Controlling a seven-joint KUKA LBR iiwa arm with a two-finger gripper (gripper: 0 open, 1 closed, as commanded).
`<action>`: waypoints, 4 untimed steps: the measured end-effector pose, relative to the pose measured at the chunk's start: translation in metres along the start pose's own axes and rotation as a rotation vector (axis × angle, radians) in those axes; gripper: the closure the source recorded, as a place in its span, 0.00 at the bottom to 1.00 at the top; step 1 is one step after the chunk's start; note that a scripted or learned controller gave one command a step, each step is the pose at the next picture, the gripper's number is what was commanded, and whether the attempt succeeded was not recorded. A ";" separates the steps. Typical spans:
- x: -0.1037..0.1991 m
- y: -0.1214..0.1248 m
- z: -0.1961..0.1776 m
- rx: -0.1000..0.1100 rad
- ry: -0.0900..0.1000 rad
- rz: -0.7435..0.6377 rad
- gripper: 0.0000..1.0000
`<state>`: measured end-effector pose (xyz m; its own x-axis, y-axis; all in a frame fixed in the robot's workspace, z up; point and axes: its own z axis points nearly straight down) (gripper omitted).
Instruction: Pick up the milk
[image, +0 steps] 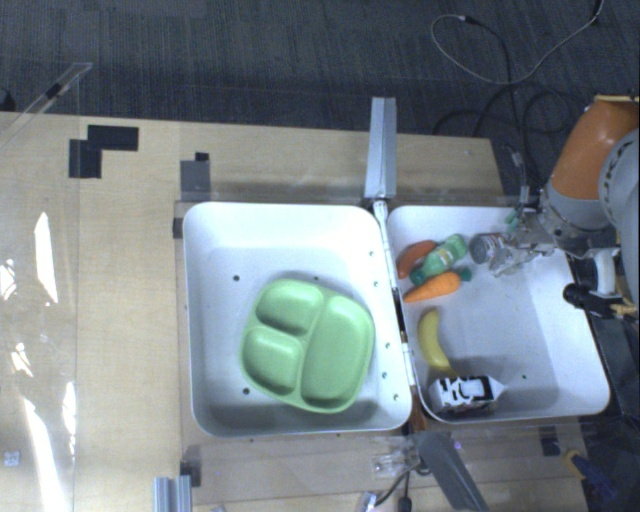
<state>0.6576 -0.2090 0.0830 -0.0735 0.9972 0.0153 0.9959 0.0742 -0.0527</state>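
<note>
The milk (467, 392) is a small black-and-white carton lying on its side at the near edge of the right bin (560, 350), just below a banana (433, 340). My gripper (505, 252) hangs low over the far right part of that same bin, well away from the milk. It is beside a green bottle (440, 258) and a carrot (433, 288). The grey arm with its orange band (590, 150) reaches in from the right.
A reddish item (413, 255) lies against the divider by the bottle. The left bin (210, 300) holds a green divided plate (308, 345). A metal post (381, 150) stands between the bins at the back. Cables trail behind the bench.
</note>
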 end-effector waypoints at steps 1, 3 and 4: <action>-0.001 -0.002 -0.009 0.008 -0.001 -0.002 1.00; 0.005 0.001 -0.003 0.012 0.005 0.188 0.00; 0.052 -0.038 -0.044 -0.062 -0.005 0.372 0.00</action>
<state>0.6179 -0.1608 0.1298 0.2938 0.9559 0.0017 0.9558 -0.2938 0.0064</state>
